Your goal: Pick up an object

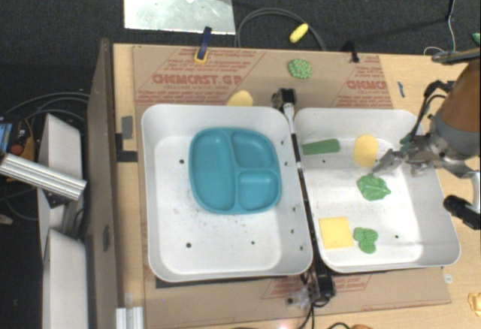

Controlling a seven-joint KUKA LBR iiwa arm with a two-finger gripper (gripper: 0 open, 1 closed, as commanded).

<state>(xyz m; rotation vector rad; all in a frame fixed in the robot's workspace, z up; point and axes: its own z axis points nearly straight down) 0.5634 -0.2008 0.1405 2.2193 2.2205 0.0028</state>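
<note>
Bins sit side by side on the bench, and we look down on both. The left bin (161, 192) holds a blue plate (234, 170) with three sections. The right bin (436, 241) holds the small toys.

We see the gripper (392, 160) low in the right bin, coming in from 3 o'clock. Its tips are too small and blurry for us, so we cannot tell if it is open or closed, and we see nothing held in it.

A yellow ball (366, 149) lies just beside the gripper, at about 10 o'clock from it. A green leafy toy (373, 187) lies just beside it too, at about 7 o'clock. They may touch the tips, but we cannot be sure.

A flat green piece (321, 146) lies farther off at 9 o'clock from the gripper, near the wall between the bins. A yellow square (335, 232) and a small green toy (366, 239) lie near each other at the front of the bin, at about 7 o'clock and well apart from the gripper.
</note>
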